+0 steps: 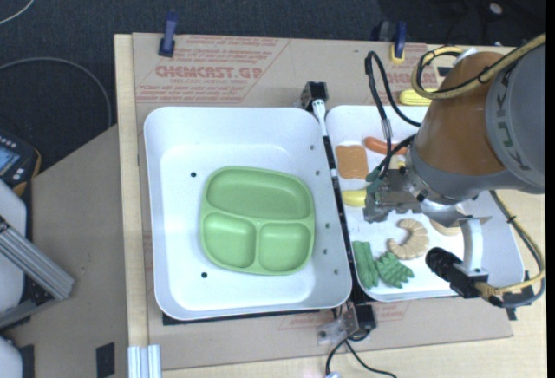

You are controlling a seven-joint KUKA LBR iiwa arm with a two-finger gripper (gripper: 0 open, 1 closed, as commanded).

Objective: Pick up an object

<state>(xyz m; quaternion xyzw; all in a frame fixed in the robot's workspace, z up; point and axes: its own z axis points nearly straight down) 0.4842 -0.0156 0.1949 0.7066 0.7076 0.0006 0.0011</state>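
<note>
The surface (217, 73) carries two bins; the left bin (173, 220) holds a green tray (257, 220). In the right bin (512, 259), the pincer (381, 203) hangs low beside a croissant (411, 237); its grip state I cannot tell. Best centre over one item, clear of neighbouring green beans (381, 268).

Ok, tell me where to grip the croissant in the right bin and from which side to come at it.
Take the croissant across its thick middle, coming straight down from above. It lies flat as a curved crescent on the right bin floor, with the green beans lying close below it, so a side approach looks crowded. Its tapered ends would probably slip.
</note>
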